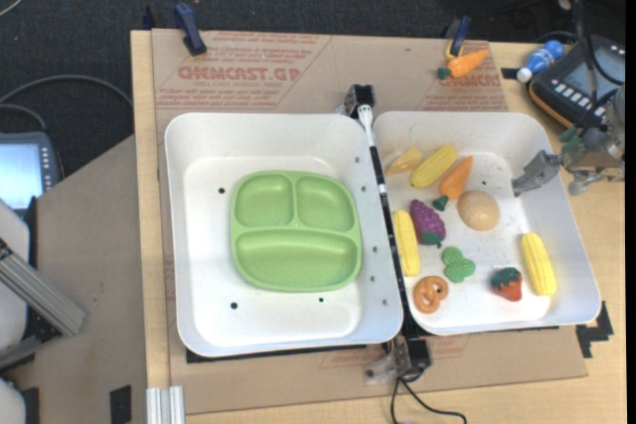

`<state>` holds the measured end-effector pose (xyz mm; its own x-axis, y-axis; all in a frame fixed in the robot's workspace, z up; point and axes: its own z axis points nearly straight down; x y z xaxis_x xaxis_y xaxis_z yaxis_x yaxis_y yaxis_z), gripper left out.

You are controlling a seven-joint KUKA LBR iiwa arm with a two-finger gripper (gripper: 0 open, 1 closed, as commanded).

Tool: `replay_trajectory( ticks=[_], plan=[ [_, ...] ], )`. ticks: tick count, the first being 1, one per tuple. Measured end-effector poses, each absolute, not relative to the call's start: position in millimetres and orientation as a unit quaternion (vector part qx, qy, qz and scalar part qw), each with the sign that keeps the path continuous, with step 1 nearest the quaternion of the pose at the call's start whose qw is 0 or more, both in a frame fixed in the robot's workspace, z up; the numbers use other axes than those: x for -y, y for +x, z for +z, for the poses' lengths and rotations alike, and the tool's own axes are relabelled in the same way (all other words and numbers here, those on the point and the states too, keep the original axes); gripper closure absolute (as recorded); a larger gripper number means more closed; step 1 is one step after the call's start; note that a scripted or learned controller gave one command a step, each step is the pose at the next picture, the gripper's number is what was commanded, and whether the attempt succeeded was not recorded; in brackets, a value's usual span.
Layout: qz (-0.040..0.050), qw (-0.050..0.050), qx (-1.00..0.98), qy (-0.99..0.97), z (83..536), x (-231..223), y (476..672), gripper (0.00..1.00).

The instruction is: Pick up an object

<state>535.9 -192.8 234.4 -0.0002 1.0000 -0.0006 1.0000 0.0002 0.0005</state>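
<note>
Looking down on the bench, you've got two shallow white bins side by side: the left bin [189, 213] has a green divided plate [295, 231] sitting flat in the middle of it, and the right bin [571, 243] is where all the toy food is scattered. The gripper [537, 172] pokes in from the right over the right bin's far right edge, up near the top corner, with nothing between its fingers that I can see; whether the jaws are apart or together I honestly cannot tell, it's too small and grey on grey. Closest pickable stuff to it is the beige egg-ish ball [479, 211], just left and a bit below, touching the lower end of a tilted carrot [455, 179]. Next to the carrot is a corn cob [433, 166] and a small yellow piece [404, 160] near the top left of the bin. A long corn cob [404, 241] lies along the left wall, with purple grapes [428, 221] just beside it. Lower down: broccoli [458, 264], a pretzel [430, 293], a strawberry [508, 283], and another corn cob [538, 263] by the right wall. A second carrot [465, 65] sits outside the bins on the board, by a blue clamp [458, 35]
</note>
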Motion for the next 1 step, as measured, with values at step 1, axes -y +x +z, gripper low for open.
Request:
replay_trajectory(
  ticks=[1],
  plan=[
    [-0.0020,-0.006,-0.707,0.707,169.0,141.0,475.4,0.00]
  ],
)
